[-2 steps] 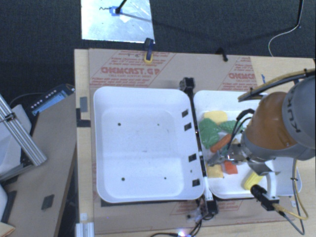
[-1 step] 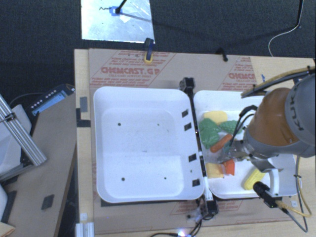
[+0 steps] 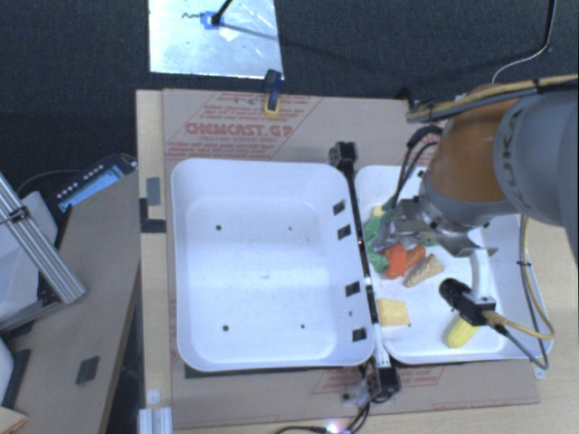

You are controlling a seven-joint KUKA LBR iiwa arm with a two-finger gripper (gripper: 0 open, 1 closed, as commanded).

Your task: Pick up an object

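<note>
The arm reaches in from the right over the right bin (image 3: 425, 351). Its gripper (image 3: 396, 240) is down among a cluster of objects near the bin's left wall. An orange-red piece (image 3: 398, 260) lies right under the gripper, with a tan wedge (image 3: 423, 270) beside it and a green item (image 3: 373, 227) at its left, partly hidden by the wrist. A pale yellow block (image 3: 393, 312) sits nearer the front. A yellow cylinder (image 3: 460, 333) lies at the front right.
The left bin (image 3: 262, 269) is beside it, split off by a black-clipped divider (image 3: 360, 251). A black cable fitting (image 3: 461, 301) with a yellow cable hangs over the right bin. Cardboard underlies both bins.
</note>
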